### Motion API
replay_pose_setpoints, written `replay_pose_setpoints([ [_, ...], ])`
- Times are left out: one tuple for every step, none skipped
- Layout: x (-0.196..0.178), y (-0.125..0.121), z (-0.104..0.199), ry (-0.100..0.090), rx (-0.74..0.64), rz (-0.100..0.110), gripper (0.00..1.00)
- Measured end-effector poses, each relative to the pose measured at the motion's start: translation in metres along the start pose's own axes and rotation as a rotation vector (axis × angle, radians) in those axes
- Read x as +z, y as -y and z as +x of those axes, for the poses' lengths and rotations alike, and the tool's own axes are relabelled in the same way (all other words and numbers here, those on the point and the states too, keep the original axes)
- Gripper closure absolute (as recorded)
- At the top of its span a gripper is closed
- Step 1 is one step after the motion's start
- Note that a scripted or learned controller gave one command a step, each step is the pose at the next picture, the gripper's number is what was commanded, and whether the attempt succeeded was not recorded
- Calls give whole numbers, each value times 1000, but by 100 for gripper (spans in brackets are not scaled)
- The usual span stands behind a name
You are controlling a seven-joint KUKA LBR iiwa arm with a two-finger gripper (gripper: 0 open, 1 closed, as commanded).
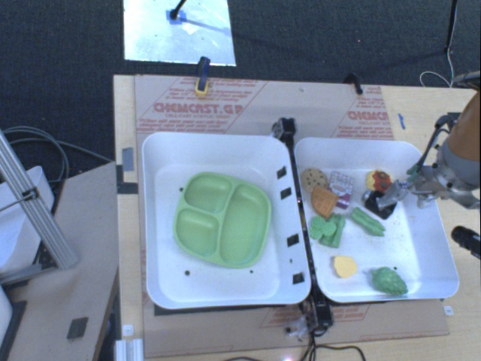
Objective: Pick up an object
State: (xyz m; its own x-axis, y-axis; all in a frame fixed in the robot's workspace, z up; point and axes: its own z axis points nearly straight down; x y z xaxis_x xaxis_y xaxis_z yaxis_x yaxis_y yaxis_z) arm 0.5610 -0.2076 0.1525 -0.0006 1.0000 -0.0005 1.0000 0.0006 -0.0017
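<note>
Nearest you, at the front of the right-hand shallow white bin point(428, 277), a crinkled dark green leafy toy point(388, 280) is lying near the front right corner, and a small pale yellow wedge point(345, 266) is sitting just to its left. A little farther back, a bright green blocky plastic piece point(327, 229) is resting beside the bin's left wall, with a green pod-shaped toy point(367, 222) lying at a slant to its right. Behind those, an orange-brown flat slice point(325, 200) is leaning against a small clear packet with pink and purple print point(341, 184), and a round tan biscuit with dark specks point(313, 177) is sitting just beyond the slice. The grey arm's jaws point(382, 200) are reaching in from the right and hovering over a black object; you cannot tell whether they are open or closed. Just behind them a small red and yellow toy point(379, 180) is lying near the bin's back wall. In the left-hand shallow white bin point(161, 224), a light green divided plastic plate point(222, 219) is lying flat in the middle. Both bins are sitting side by side on the counter point(248, 104), which is covered with printed brown sheeting.
</note>
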Motion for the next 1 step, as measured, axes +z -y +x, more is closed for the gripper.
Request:
replay_pose_setpoints([
  [69,-10,1,0,0,-6,0],
])
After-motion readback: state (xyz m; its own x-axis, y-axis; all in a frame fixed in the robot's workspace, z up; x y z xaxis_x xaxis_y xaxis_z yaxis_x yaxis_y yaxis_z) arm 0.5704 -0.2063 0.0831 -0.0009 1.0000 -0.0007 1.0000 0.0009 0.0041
